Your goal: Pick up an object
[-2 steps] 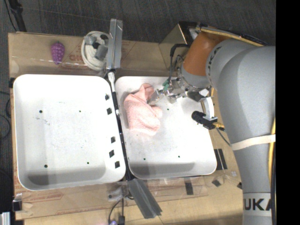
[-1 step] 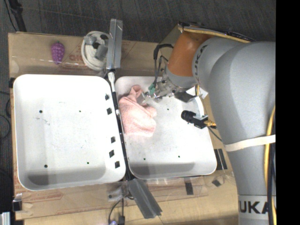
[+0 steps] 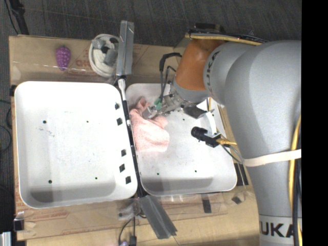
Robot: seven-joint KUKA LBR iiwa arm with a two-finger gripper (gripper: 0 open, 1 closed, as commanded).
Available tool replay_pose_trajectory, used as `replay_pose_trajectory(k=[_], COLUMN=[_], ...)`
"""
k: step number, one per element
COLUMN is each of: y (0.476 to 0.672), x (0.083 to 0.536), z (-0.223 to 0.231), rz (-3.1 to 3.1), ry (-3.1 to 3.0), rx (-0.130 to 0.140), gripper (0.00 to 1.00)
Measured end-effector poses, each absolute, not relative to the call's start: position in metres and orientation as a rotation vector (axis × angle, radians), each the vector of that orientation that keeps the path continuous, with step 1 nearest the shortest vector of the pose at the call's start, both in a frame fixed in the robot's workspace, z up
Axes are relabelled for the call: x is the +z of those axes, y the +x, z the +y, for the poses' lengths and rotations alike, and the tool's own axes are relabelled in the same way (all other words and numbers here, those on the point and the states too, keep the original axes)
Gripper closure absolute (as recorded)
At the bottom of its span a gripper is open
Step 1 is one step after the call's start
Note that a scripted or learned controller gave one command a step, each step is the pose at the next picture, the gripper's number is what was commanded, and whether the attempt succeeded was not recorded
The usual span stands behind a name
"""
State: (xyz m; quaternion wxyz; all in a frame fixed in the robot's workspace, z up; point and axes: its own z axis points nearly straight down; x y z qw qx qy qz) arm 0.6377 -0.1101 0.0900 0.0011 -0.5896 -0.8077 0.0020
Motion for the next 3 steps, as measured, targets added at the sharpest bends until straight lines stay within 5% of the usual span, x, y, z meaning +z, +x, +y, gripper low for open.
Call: replay_pose_trajectory(k=[3], y=[0.6377], x=[0.09], z=[-0.1103], rz=[-2.535], ry=[-1.852], rx=[0.006], gripper=[0.0])
